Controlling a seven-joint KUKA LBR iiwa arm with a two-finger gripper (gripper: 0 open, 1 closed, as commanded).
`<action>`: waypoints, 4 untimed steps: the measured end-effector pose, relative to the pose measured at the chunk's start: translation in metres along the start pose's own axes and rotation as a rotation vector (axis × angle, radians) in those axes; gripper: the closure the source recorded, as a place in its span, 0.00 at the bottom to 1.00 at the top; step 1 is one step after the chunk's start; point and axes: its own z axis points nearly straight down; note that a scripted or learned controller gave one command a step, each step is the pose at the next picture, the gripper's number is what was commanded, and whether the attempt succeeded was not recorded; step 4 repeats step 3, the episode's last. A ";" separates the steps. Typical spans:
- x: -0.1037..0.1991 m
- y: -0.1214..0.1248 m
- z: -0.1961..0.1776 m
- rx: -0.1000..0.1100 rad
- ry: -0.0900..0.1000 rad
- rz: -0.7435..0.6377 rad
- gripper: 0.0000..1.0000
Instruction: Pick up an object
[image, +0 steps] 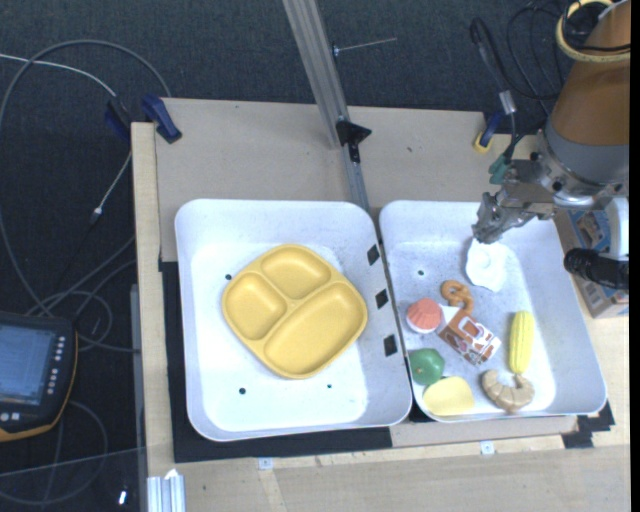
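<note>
The right bin (570, 330) holds several toy foods: a white piece (487, 267), a pretzel (457, 293), a red round piece (425, 316), a brown-and-white carton (469, 339), a corn cob (520, 342), a green piece (427, 364), a yellow piece (449, 397) and a tan pastry (507, 390). My gripper (490, 228) hangs over the far part of the right bin, just above the white piece. Nothing shows between its fingers.
The left bin (200, 300) holds a yellow divided plate (293, 310). A metal post (320, 60) rises behind the bins. Blue clamps (160, 118) sit at the bench's back corners. Cables and a pendant (30, 370) lie to the left.
</note>
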 end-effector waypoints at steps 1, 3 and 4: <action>0.045 -0.002 0.007 0.000 -0.001 0.001 1.00; 0.139 0.009 0.043 0.003 -0.001 0.001 1.00; 0.139 0.009 0.043 0.003 -0.001 0.001 1.00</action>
